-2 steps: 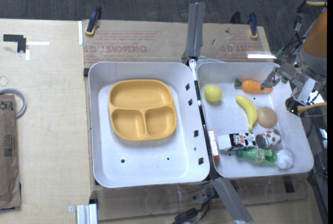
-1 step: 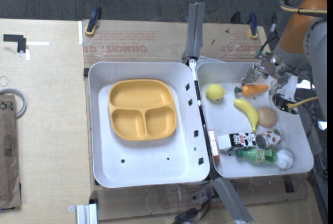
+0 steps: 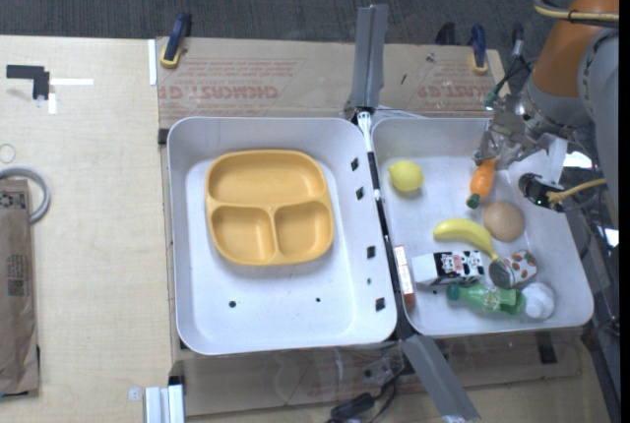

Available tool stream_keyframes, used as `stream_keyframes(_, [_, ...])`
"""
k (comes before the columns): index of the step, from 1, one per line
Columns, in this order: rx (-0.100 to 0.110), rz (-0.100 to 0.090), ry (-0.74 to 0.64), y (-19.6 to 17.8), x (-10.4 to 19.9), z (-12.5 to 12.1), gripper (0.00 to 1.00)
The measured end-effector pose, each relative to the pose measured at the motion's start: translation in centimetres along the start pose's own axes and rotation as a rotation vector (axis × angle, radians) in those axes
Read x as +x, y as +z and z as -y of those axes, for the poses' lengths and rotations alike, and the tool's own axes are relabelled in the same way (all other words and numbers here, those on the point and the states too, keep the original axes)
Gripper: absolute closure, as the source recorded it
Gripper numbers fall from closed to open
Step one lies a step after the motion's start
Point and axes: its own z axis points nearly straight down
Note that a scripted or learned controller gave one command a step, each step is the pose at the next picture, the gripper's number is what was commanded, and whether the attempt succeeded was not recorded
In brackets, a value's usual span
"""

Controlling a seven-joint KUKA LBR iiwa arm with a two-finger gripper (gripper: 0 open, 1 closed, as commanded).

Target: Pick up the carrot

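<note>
The carrot is in the right bin, near its upper wall at about one o'clock from the bin's middle. It hangs nearly upright, orange body up and green tip down, which suggests it is being carried and not lying flat. The gripper sits right at the carrot's top end, with the arm coming in from the three o'clock side of the view. The fingers appear to pinch the carrot's upper end, though the contact is small and partly masked by the wrist hardware, so I judge the hold as likely but not certain.

The other items cluster lower in the same bin. A lemon lies at nine o'clock from the carrot, well apart. A banana and a brown egg-like ball lie at six o'clock, near the green tip. A small black-and-white carton, a green bottle and a patterned round object crowd the bin's lower edge.

The left bin holds a yellow divided plate, clear of the action.

Gripping the carrot by its end keeps the fingers clear of its neighbours, but leaves the long body free to swing or slip, so a slow lift seems wise.
</note>
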Motion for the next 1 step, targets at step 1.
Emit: stream_keyframes(1, [0.004,-0.001,0.057,-13.00,3.37,1.39,1.00])
